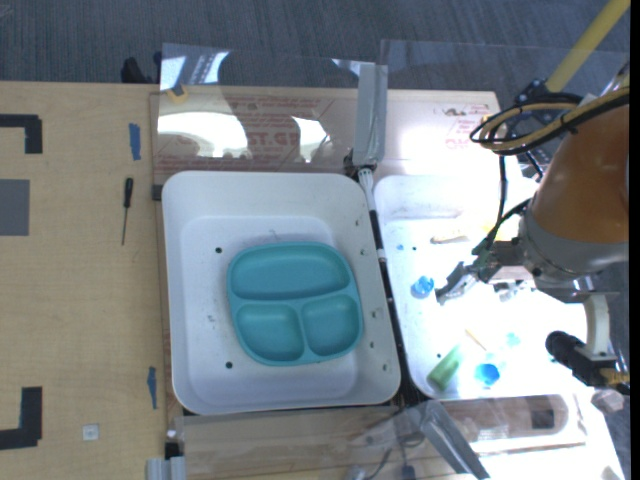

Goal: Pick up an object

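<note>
The table (70, 298) carries two white bins. The left bin (190, 268) holds a teal divided plate (293, 301); the right bin (400, 258) keeps the small pickables scattered within reach. The claw (455, 283), fingers apart, hovers beside a blue piece (422, 288), likely its target.

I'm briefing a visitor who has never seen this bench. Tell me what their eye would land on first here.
First, the teal divided plate, lying in the middle of the left bin. Next, the grey and orange arm leaning in from the right over the brightly lit right bin, its gripper low near a small blue object. A green object and another blue object lie toward that bin's near edge.
</note>
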{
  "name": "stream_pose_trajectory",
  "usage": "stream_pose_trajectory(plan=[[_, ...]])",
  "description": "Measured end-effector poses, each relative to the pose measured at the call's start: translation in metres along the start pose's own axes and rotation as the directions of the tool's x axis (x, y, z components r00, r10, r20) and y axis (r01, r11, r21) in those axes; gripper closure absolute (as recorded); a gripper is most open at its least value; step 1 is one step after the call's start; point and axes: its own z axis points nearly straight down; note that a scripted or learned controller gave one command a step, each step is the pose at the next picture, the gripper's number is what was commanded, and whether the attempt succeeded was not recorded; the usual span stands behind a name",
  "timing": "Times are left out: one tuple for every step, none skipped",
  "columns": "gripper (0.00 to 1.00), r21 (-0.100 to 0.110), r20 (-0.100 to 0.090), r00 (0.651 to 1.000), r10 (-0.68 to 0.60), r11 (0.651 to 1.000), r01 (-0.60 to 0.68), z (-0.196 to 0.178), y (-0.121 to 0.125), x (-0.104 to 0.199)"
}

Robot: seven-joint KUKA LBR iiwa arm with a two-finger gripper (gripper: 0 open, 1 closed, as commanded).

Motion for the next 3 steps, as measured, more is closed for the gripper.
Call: stream_pose_trajectory(plan=[[0.0,0.008,-0.002,0.998,0.055,0.998,-0.055,0.042,-0.002,0.057],[0.0,0.001,0.004,0.999,0.032,0.999,-0.032,0.042,-0.001,-0.05],[0.0,-0.006,0.0,0.995,0.1,0.995,-0.1,0.136,0.003,-0.082]])
